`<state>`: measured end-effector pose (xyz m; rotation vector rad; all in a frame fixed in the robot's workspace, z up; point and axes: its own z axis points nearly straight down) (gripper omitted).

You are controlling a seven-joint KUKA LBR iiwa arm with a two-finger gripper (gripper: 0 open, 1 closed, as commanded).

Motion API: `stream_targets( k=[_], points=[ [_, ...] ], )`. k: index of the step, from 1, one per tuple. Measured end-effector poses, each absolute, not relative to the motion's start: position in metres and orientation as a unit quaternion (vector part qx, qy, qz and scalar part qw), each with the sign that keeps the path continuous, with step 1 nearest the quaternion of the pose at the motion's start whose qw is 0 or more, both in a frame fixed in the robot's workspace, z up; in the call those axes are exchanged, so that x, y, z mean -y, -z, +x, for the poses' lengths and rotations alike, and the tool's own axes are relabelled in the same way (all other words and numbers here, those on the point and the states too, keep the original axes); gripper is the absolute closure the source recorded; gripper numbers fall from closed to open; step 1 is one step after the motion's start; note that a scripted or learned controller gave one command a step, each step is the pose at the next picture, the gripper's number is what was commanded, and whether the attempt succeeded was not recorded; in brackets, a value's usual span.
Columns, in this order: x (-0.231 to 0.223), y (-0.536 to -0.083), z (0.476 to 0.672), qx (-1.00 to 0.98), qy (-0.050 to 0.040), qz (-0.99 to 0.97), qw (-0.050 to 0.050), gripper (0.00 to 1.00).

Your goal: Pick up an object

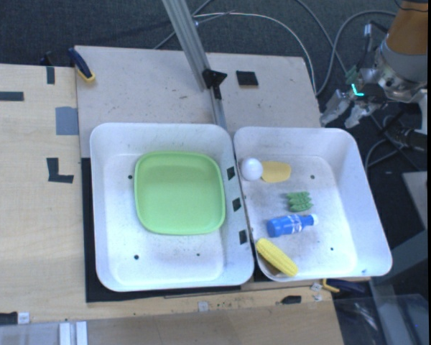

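Camera view: my gripper (343, 111) hangs outside the right bin (345, 144), past its upper right corner. The reach is still ahead. Next I must descend over the blue bottle (289, 225) lying mid-bin.

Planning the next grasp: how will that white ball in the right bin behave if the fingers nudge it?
The white ball looks round and smooth, so it will probably roll at a touch. It sits against the bin wall beside the yellow piece, which may stop it on those sides. It looks small, likely light.
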<state>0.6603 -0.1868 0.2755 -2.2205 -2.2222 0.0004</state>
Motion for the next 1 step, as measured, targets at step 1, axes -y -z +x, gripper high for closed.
stream_targets(
  k=[1],
  points=[
    [0.1868, -0.2755, 0.6603, 0.707, -0.0001, -0.707, 0.000, 0.00]
  ],
)
